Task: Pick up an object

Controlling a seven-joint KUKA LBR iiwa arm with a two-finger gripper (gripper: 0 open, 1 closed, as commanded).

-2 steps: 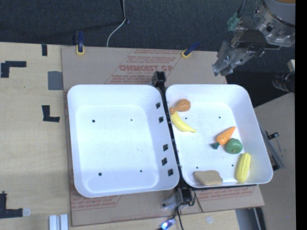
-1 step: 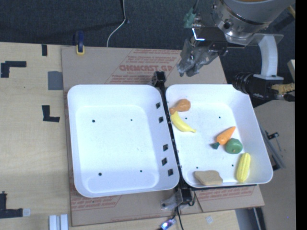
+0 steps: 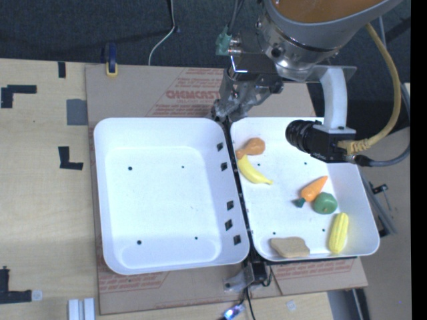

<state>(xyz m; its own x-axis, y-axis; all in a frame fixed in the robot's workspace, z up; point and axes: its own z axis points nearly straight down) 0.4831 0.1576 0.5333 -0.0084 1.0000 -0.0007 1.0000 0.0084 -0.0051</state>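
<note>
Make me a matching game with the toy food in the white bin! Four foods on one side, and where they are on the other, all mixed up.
Foods:
1. banana
2. corn cob
3. bread slice
4. carrot

Places:
A. on the bin's near edge, left of the corn
B. touching the green ball
C. next to the wall between the two bins
D. in the bin's near right corner

Pairs: 1-C, 2-D, 3-A, 4-B

1. cardboard sheet (image 3: pixel 193 92) with red print lies under both bins.
2. wooden bench (image 3: pixel 40 199) bears black tape marks (image 3: pixel 67 157).
3. white cable (image 3: pixel 163 39) crosses the dark floor (image 3: pixel 80 12).
4. blue-and-yellow clamp (image 3: pixel 111 59) sits at the cardboard's far edge.
</note>
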